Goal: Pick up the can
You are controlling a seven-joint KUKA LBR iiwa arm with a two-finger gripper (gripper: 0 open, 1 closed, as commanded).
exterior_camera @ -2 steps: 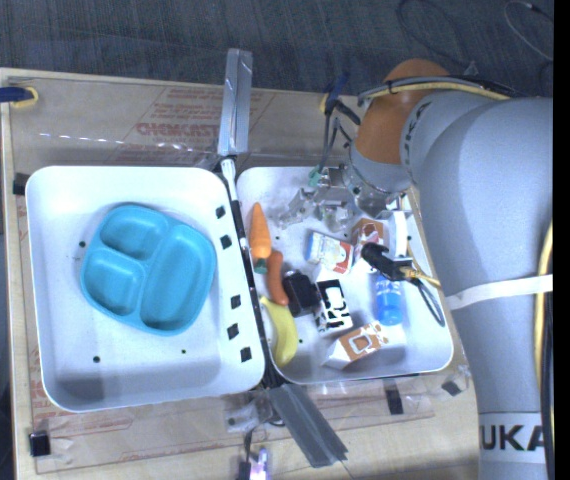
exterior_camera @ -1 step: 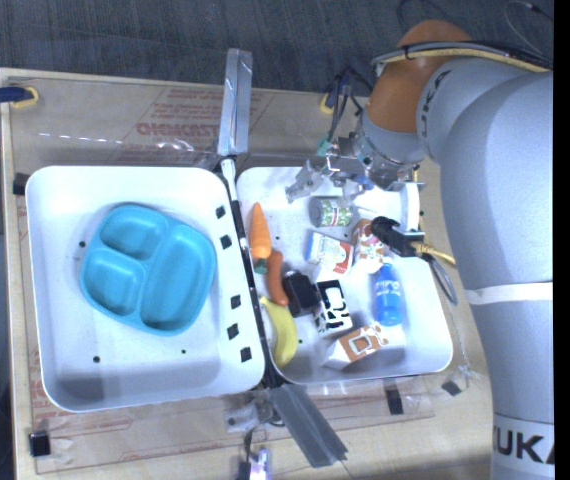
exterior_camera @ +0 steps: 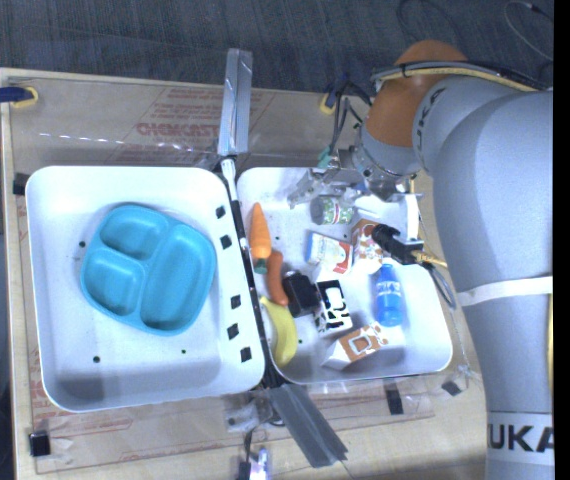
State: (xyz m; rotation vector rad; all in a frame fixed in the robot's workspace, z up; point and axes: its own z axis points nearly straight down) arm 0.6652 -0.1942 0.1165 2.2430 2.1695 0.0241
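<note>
Partly hidden, the can lies under the pincer; pincer state: cannot tell.

A pale wooden bench bears two white bins side by side.

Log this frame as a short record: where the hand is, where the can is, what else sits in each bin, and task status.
hand: at the far end of the right bin, low over the can, at about
can: lying just under the hand; grasp cannot be confirmed
left bin: blue divided tray
right bin, others: carrot, banana, blue bottle, small cartons
status: can not visibly lifted
</note>
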